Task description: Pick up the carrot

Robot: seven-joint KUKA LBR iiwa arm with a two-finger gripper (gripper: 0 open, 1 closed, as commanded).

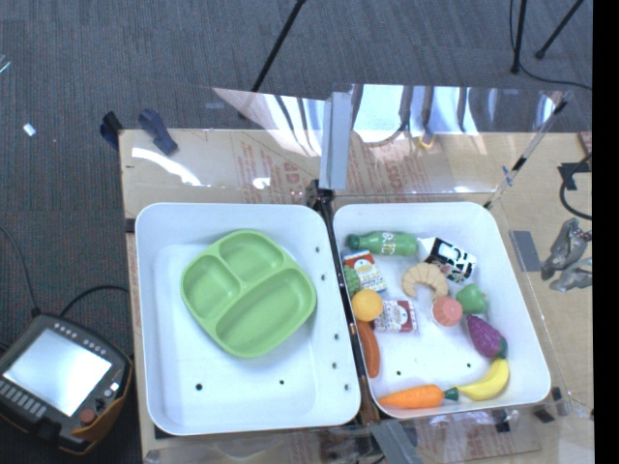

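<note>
While the carrot (418, 396) lies by the banana (486, 382), the claw (569, 259) waits well apart.

A brown bench (222, 167) — two white bins (160, 259) (517, 307) lie side by side on it.

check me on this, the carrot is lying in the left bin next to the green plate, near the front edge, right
Not quite. The camera view shows the carrot lying in the right bin, near its front edge, beside the banana. The green plate sits in the left bin.
</note>
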